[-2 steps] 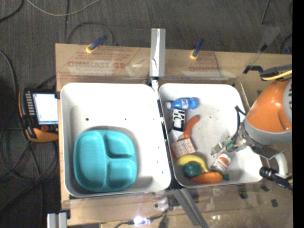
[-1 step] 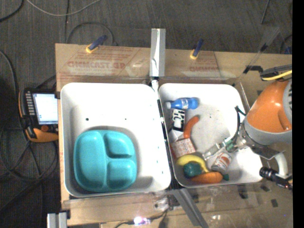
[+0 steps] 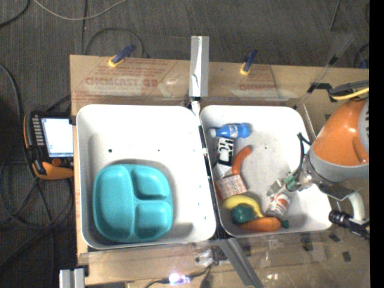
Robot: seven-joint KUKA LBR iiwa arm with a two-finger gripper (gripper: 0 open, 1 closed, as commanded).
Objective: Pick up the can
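A small can [image 3: 278, 204] with a red and white label stands in the right bin [image 3: 264, 119], near its front right part. My gripper [image 3: 283, 186] hangs just above and slightly behind the can, at the end of the grey wrist that comes in from the right under the orange band [image 3: 341, 138]. From this angle the gripper's tip overlaps the can's top, and I cannot tell whether it touches the can.
The right bin also holds a blue bottle [image 3: 233, 130], a black and white pack [image 3: 225, 152], a red-orange sausage shape [image 3: 241, 158], a red and white packet [image 3: 231, 186], a banana [image 3: 243, 204] and a carrot [image 3: 261, 224]. A teal divided tray [image 3: 133, 203] lies in the left bin [image 3: 120, 125].
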